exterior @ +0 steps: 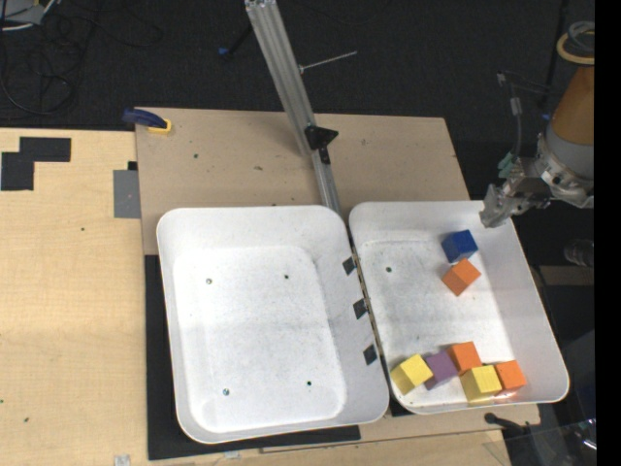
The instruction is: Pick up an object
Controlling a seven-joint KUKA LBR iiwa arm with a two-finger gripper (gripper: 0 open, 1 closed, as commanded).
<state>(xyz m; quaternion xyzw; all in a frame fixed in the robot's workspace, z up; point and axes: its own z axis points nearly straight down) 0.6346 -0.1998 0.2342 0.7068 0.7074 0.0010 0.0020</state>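
Whether the jaws stand apart or together cannot be told at this size. The grey two-finger gripper [495, 212] hangs over the far right rim of the right shallow white plastic bin [417, 231], holding nothing visible. Just beside it lies a blue cube [459, 245], touching an orange cube [462, 277]. Yellow, purple and orange blocks [456, 367] cluster at the bin's near edge.

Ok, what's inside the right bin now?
The right bin holds a blue cube, an orange cube and a front cluster: yellow, purple, two orange, another yellow. Anything beneath the cluster is hidden.
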